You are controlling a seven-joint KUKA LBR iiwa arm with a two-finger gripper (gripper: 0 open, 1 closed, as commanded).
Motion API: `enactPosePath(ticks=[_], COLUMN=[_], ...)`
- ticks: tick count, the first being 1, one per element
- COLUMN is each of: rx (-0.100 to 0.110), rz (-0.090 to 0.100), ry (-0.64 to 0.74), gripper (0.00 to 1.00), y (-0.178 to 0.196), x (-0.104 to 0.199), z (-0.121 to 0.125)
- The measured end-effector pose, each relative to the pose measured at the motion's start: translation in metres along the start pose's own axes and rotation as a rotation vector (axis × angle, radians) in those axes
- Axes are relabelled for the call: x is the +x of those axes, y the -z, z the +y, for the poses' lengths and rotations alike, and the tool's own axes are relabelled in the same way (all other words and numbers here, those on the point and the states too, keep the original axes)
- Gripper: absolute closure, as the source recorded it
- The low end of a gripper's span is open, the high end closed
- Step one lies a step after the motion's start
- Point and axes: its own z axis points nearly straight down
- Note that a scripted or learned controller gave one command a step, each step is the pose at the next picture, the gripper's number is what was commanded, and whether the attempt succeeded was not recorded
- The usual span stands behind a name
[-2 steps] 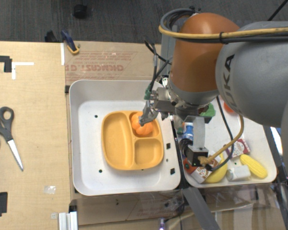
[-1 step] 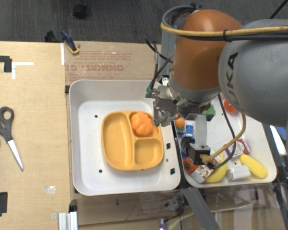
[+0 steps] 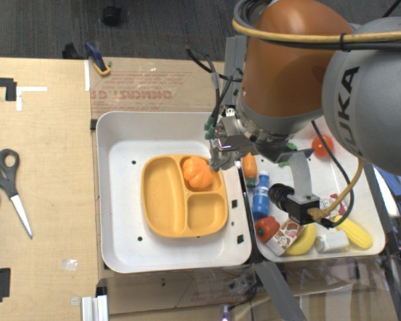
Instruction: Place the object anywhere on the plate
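The yellow plate point(image 3: 184, 196), a divided tray with three compartments, lies in the left white bin point(image 3: 117, 199), and everything else is placed here relative to it. A small orange pumpkin-shaped object point(image 3: 198, 172) sits in the plate's upper right compartment, resting against the divider and close to the plate's right rim. The gripper point(image 3: 220, 154) hangs just above and to the right of that compartment, at the plate's upper right corner, very near the orange object; the bulky grey and orange arm point(image 3: 301, 65) covers most of it from above, so how far the pincer is spread and whether it has hold of anything cannot be told. To the right of the plate, across the wall between the bins, the right white bin point(image 3: 377, 246) is crowded: a blue bottle point(image 3: 260, 196) and an orange carrot-like piece point(image 3: 250, 166) lie nearest the plate, a red pepper-like item point(image 3: 267, 227) and a banana point(image 3: 302, 241) sit lower right of it, a corn cob point(image 3: 355, 231) lies further right, and a red tomato-like item point(image 3: 322, 144) shows beyond the arm. A black cable fitting point(image 3: 294, 202) from the arm hangs over these. Well to the left of the plate, on the wooden bench point(image 3: 40, 179), lie scissors point(image 3: 12, 186).
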Motion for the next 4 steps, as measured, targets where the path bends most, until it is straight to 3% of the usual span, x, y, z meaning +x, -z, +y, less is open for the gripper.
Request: enactPosePath(ticks=[1,2,3,4], rx=[0.001,0.001,0.001,0.002], rz=[0.002,0.001,0.001,0.001], ry=[0.482,0.191,0.190,0.187], gripper=[1.00,1.00,0.00,0.00], y=[-0.035,-0.049,-0.049,-0.082], x=[0.025,0.019,0.019,0.023], z=[-0.013,-0.013,-0.013,-0.014])
